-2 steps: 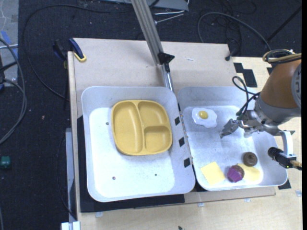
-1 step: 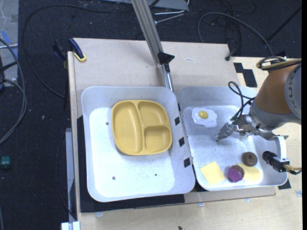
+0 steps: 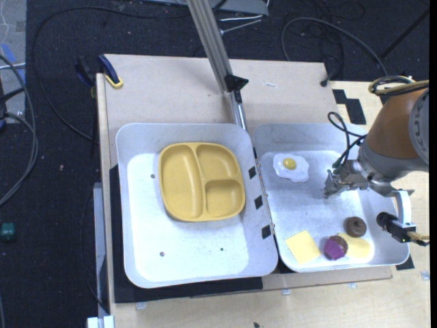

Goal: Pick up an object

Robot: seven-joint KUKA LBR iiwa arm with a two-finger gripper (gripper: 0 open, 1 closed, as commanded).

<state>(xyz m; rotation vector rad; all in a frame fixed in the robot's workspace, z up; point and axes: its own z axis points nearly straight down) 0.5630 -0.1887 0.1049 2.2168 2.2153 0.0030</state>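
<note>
In the right bin lie a fried egg toy, a brown chocolate doughnut, a purple round toy resting against a pale yellow disc, and a yellow cheese square. My gripper hangs over the right bin's upper middle, to the right of the egg and above the doughnut. Nothing shows between its fingers.
The left bin holds a yellow divided plate. A metal pole slants from the top down to the gap between the bins. The grey arm with its orange band comes in over the right bin's right rim.
</note>
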